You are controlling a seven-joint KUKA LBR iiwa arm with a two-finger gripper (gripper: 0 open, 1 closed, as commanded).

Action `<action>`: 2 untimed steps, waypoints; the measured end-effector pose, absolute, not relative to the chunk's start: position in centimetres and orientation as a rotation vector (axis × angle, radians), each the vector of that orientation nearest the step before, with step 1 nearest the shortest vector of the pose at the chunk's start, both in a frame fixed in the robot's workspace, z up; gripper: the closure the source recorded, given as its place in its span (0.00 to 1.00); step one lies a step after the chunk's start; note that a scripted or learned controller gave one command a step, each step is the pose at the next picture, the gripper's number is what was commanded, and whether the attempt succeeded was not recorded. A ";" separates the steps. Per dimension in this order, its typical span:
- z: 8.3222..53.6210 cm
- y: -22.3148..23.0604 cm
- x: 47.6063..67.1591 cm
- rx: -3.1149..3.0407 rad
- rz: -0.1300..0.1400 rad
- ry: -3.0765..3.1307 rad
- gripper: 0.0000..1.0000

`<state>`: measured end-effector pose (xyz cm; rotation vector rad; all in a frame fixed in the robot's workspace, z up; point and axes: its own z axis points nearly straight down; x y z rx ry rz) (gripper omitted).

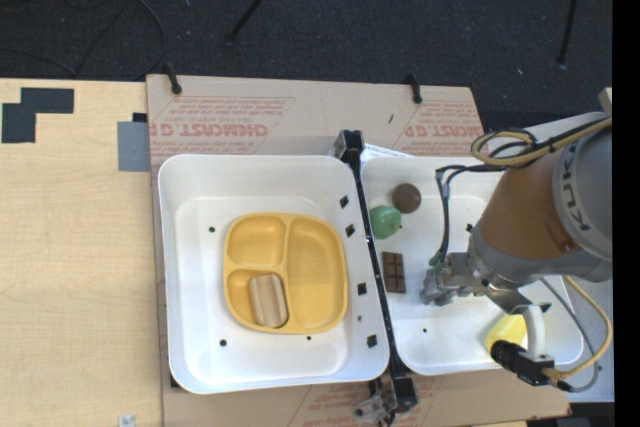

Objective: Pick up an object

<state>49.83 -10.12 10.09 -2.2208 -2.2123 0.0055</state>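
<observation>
Grey metal of the gripper (440,287) hangs low in the right bin (450,355), but the wrist bulk above hides it, so I cannot tell whether it is spread or closed, or whether it touches anything. At its nine o'clock lies a brown chocolate-bar piece (394,272); at eleven o'clock sit a green object (385,220) and a brown ball (406,197). A yellow object (510,330) at four o'clock is partly covered. The left bin (190,335) holds a yellow divided plate (285,272) with a tan roll (267,300). Cardboard, a wooden bench and dark carpet surround them.
</observation>
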 end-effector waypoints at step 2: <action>21.0 -10.2 48.9 -2.222 -0.003 -2.224 1.00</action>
